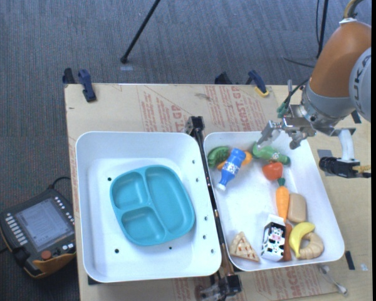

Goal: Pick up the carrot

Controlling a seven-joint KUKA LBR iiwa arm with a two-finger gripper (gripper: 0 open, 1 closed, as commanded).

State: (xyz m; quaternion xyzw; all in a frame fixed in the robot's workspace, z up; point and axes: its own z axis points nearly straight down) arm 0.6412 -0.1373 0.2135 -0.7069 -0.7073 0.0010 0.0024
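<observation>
The orange carrot [282, 200] with a green top lies lengthwise in the right bin [313, 168], just below a red tomato [273, 170]. My gripper [282, 136] hovers over the bin's far edge, above a green vegetable [270, 153], up and slightly left of the carrot. Its two fingers are spread apart with nothing between them. The carrot lies apart from the gripper.
The right bin also holds a blue bottle [230, 167], a green pepper [217, 155], a bread piece [297, 207], a banana [301, 234], a croissant [313, 248], a milk carton [274, 239] and a pizza slice [243, 246]. The left bin [100, 149] holds a blue divided plate [151, 204].
</observation>
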